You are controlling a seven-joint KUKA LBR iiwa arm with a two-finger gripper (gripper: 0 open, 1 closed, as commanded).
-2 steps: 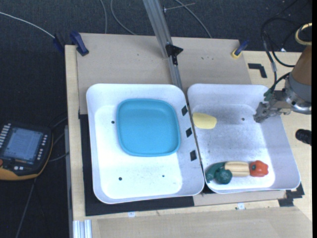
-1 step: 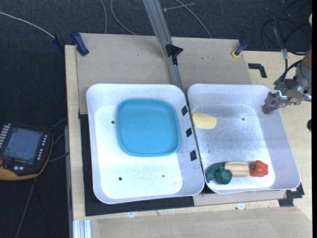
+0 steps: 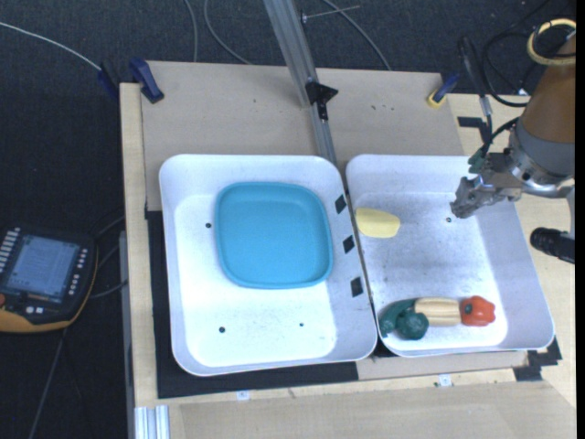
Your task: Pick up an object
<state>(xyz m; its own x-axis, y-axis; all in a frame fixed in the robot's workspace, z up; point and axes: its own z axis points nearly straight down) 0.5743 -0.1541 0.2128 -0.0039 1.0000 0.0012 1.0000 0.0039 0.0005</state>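
Gripper (image 3: 466,199) above right bin (image 3: 512,263) near its far edge, finger state cannot tell, nothing visibly held, yellow piece (image 3: 377,223) by left wall, green, tan and red toys (image 3: 437,315) along near edge, blue plate (image 3: 273,234) in left bin (image 3: 187,273).

No legible text, labels, brands, numbers or signs anywhere on the bench. Handheld pendant (image 3: 41,274) at far left: lit screen, contents too small and blurred to read. Small black marks on the divider edge between the left bin (image 3: 183,245) and right bin (image 3: 521,273): plain dark patches, no characters discernible. Blue plate (image 3: 273,234): unmarked. Yellow piece (image 3: 377,223), green piece (image 3: 404,321), tan piece (image 3: 437,311) and red piece (image 3: 477,311): no print or stickers visible.
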